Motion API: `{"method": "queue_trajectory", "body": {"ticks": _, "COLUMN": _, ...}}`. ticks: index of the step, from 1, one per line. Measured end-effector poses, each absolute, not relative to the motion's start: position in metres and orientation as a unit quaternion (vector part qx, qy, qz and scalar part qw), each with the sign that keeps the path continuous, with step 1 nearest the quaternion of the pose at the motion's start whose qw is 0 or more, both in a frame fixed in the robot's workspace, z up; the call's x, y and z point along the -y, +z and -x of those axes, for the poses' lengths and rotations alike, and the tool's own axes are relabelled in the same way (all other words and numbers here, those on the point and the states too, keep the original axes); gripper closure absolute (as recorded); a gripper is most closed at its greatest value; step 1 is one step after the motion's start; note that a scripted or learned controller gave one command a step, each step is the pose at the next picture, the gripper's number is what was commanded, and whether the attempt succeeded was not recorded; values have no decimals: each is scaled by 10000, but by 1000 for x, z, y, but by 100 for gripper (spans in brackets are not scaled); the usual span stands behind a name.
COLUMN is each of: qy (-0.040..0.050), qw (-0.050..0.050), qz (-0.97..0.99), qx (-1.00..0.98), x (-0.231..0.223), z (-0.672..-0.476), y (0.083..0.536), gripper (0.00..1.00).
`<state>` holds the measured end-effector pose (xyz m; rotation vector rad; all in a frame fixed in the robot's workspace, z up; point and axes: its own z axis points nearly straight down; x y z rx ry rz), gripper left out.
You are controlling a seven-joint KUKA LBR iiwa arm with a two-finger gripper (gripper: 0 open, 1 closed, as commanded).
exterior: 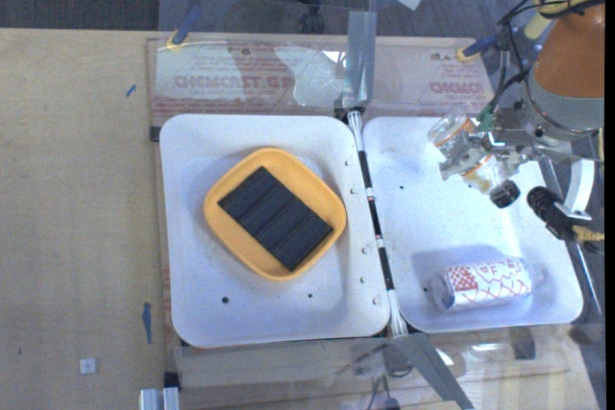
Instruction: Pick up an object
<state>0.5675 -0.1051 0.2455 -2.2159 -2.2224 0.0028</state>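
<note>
While the claw (468, 152) hangs over the right bin (413, 206), its state unreadable, the red-patterned white can (483, 280) lies on its side near the front wall. Probably light, stiff and slippery; pinch across its middle, since it may roll.

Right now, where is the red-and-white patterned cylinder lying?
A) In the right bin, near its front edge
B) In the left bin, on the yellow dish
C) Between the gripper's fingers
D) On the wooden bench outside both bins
A: the red-and-white cylinder lies on its side on the floor of the right bin, near the front edge, apart from the gripper up toward the back.
</note>
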Motion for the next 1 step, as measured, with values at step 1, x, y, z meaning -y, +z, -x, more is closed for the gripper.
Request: {"method": "queue_trajectory", "body": {"ticks": 1, "qy": 5, "qw": 12, "qz": 6698, "qx": 7425, "x": 158, "z": -574, "y": 194, "gripper": 0}}
